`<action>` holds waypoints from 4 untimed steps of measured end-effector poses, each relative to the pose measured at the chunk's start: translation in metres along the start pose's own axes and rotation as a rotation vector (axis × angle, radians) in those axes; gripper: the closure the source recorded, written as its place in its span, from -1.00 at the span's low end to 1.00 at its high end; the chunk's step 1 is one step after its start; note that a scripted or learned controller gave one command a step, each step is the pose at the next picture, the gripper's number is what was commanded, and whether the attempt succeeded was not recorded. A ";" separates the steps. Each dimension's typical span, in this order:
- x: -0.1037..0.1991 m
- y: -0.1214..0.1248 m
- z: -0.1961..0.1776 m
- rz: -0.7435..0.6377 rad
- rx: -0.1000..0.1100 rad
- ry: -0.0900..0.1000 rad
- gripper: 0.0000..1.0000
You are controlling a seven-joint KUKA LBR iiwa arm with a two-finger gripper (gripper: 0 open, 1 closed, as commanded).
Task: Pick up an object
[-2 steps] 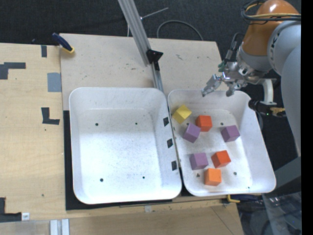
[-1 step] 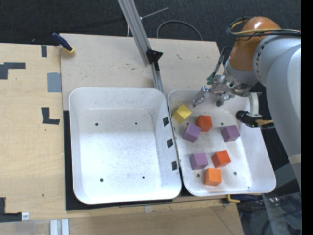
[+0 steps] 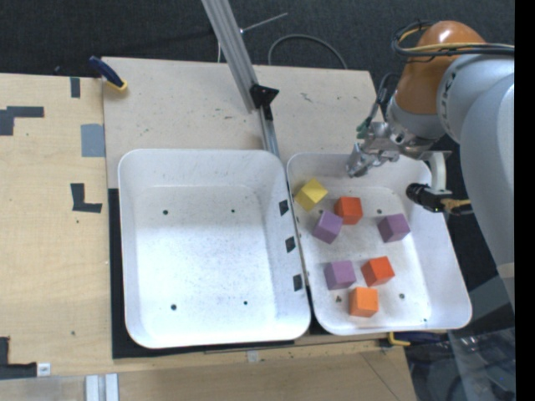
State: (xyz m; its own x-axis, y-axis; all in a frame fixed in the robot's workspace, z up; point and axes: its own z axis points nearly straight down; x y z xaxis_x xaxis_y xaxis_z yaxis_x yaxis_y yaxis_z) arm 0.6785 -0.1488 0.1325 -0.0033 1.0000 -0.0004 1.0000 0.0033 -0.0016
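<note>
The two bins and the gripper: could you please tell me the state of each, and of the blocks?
Right bin: holds seven blocks.
Yellow block: tilted against the left wall.
Other blocks: loose, none gripped.
Left bin: no blocks in it.
Gripper: above right bin's far edge, holding nothing.

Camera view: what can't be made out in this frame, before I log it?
- Gripper: small and blurred, over the back rim of the right bin; whether it is open or shut cannot be told.
- Arm: cut off by the right edge.
- Small dark specks on the right bin's floor: too small to identify.
- Cube faces turned away from the camera: hidden.
</note>
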 end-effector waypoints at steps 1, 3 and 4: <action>0.003 -0.005 -0.045 0.002 -0.005 0.000 1.00; 0.047 -0.022 -0.082 -0.002 0.000 0.002 1.00; 0.085 -0.054 -0.090 -0.001 0.001 0.002 1.00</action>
State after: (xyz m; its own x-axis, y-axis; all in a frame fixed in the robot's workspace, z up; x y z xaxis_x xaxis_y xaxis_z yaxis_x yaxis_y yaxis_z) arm 0.6247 -0.0636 0.2226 -0.0044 1.0000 0.0020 1.0000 0.0044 -0.0028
